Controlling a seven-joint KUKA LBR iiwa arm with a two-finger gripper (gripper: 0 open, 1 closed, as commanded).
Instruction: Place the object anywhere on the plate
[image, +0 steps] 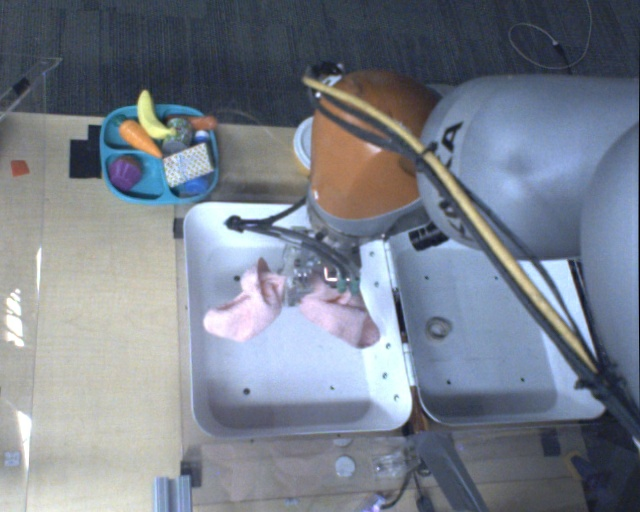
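A limp pink cloth (250, 312) lies spread across the middle of the left white bin (230, 405), with one lobe to the left and another (345, 318) to the right. Its middle is bunched upward right under my gripper (303, 283), which hangs over the cloth's centre and touches or nearly touches it. The arm's orange band (365, 140) and grey wrist hide the bin's back right corner. The blue sectioned plate (117, 192) sits on the bench beyond the left bin's far left corner. It holds toy food: a banana (150, 115), a carrot (138, 137) and a purple piece (125, 172).
The right white bin (480, 400) holds a small metal ring (437, 327). A yellow cable (480, 240) runs along the arm, which covers the right side of the view. A pale round object (301, 148) peeks out behind the orange band. Bare wooden bench (90, 330) lies left of the bins.
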